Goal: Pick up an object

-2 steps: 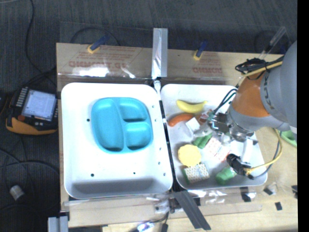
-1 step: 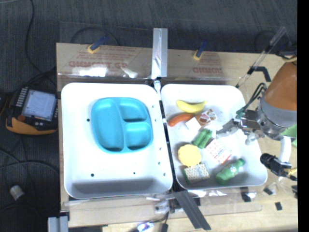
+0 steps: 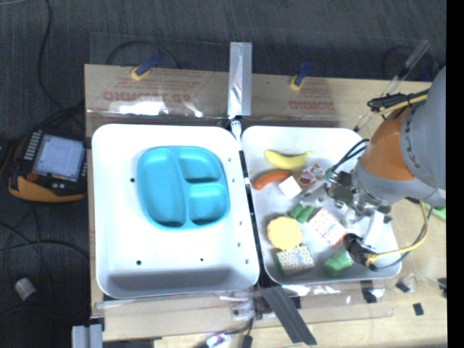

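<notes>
The right bin (image 3: 319, 133) holds several small objects: a yellow banana (image 3: 286, 158), an orange carrot-like piece (image 3: 270, 179), a white cube (image 3: 288, 187), green pieces (image 3: 303, 212), a yellow disc (image 3: 284, 232), a patterned block (image 3: 293, 258), a white-and-red packet (image 3: 324, 227) and a green block (image 3: 336, 263). My gripper (image 3: 335, 188) reaches in from the right and sits low over the bin's middle, just above the packet and beside a small reddish item (image 3: 313, 172). Its tip is dark and tangled with cables, and I see nothing lifted.
The left bin (image 3: 109, 267) carries a blue divided plate (image 3: 185, 185). The grey arm with its orange band (image 3: 388, 154) covers the right bin's right side. A yellow cable (image 3: 402, 251) loops near the front right corner. A handheld screen (image 3: 54, 162) lies on the floor at left.
</notes>
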Available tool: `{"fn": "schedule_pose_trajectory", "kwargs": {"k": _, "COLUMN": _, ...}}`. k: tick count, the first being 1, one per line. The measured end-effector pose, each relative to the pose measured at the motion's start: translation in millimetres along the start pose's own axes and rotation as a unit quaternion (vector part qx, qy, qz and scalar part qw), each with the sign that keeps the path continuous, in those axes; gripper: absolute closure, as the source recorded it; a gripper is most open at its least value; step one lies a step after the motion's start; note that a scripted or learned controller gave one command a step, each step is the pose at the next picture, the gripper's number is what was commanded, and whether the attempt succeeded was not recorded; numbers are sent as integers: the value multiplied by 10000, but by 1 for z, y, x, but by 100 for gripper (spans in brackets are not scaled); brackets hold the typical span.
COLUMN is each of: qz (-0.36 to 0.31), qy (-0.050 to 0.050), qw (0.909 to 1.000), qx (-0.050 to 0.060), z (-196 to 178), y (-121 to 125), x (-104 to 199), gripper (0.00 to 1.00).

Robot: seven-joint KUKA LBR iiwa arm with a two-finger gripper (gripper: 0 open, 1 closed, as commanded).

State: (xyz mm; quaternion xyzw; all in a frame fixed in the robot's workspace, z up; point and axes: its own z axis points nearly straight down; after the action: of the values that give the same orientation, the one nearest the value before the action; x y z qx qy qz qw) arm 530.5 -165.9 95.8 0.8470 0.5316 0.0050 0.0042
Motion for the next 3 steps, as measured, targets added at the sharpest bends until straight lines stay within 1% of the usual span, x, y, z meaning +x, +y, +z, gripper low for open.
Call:
{"fn": "schedule_pose_trajectory", "kwargs": {"k": 1, "qz": 1297, "qy": -59, "qw": 9915, "qx": 76, "z": -123, "y": -21, "x": -60, "gripper": 0}}
{"fn": "schedule_pose_trajectory", "kwargs": {"k": 2, "qz": 834, "qy": -62, "qw": 9965, "qx": 73, "z": -133, "y": -6, "x": -35, "gripper": 0}}
{"fn": "schedule_pose_trajectory", "kwargs": {"k": 3, "qz": 2370, "qy": -59, "qw": 9714, "qx": 87, "z": -56, "y": -44, "x": 5, "gripper": 0}}
